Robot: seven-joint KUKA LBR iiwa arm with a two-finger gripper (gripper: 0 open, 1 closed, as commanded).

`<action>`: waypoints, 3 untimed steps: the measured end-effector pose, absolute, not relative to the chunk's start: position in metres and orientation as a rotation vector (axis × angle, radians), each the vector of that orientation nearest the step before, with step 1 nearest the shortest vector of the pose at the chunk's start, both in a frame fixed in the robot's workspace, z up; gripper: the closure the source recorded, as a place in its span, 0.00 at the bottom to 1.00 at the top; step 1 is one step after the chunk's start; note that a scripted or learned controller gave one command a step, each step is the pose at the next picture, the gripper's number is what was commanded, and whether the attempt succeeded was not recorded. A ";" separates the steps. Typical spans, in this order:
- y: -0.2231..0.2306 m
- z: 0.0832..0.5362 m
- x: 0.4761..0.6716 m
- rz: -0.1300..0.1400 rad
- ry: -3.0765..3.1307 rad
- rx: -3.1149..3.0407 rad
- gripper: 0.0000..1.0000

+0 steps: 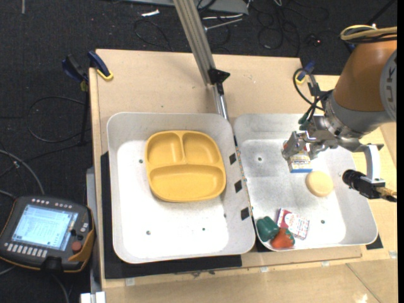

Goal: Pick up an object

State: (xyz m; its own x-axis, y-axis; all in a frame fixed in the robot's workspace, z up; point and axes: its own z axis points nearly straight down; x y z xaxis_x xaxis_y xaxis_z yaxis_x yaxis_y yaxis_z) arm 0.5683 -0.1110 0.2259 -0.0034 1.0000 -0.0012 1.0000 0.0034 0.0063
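Observation:
My gripper (302,149) hangs over the back middle of the right bin (265,169), reaching in from the right. A small white box with a blue and orange label (300,163) lies right under its tip. A pale yellow round object (319,184) rests just to the front right of that box. At the right bin's front edge sit a red and green toy vegetable (274,231) and a small red and white packet (295,223). The left bin holds a yellow divided plate (185,166).
A metal pole (199,36) slants down to a clamp between the two bins at the back. A teach pendant (44,232) lies off the bench at the front left. Cables run across the dark floor behind the bench.

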 end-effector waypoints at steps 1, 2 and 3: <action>-0.111 0.240 0.569 0.002 2.223 2.217 1.00; -0.057 0.249 0.563 0.003 2.232 2.213 1.00; -0.010 0.252 0.551 0.001 2.232 2.214 1.00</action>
State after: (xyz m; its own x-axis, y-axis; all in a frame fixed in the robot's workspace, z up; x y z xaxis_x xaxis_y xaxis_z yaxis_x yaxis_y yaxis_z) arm 0.5510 -0.0102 0.2521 -0.0079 1.0000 0.0021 1.0000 0.0079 -0.0013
